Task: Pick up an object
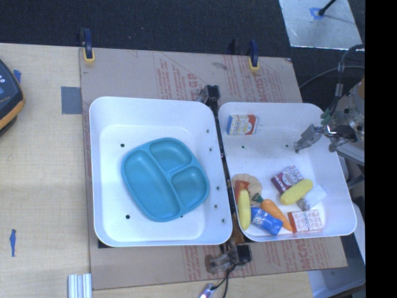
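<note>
Your gripper (312,135) hangs above the right white plastic bin (273,120); I cannot tell its state. The yellow plastic corn cob (296,191) lies crowded near this bin's front, so you may pinch a neighbour.

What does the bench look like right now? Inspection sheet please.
Surface: brown board bearing left bin and right bin, side by side.
Job's things: right bin holds small carton, yellow corn, carrot, blue packet, red-white packet.
Clutter: blue divided plate in left bin.
Grippers: gripper at right bin's right edge, nothing seen between the jaws.
Cables: wire at front edge.
Surroundings: dark floor, two clamps.
</note>
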Robot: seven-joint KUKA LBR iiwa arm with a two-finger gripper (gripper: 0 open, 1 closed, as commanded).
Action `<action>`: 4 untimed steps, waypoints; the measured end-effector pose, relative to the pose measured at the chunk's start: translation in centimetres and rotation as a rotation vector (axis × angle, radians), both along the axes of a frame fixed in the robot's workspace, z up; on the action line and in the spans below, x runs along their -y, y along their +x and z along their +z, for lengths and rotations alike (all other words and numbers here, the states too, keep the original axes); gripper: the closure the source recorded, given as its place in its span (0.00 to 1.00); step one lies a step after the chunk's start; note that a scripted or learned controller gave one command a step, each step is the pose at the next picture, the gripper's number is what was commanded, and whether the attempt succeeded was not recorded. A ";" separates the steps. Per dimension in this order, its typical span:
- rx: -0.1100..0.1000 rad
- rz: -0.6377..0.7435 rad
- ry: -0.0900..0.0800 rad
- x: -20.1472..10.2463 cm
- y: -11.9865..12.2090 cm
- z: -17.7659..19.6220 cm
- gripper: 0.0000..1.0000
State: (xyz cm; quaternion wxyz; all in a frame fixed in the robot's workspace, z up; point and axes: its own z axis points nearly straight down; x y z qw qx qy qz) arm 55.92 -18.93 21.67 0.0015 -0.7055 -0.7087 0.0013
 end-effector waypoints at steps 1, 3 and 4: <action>0.001 0.001 0.000 -5.4 -4.6 -11.3 0.00; 0.010 0.000 -0.006 -0.5 -0.3 -11.0 1.00; 0.010 0.000 -0.006 -0.5 -0.3 -11.0 0.00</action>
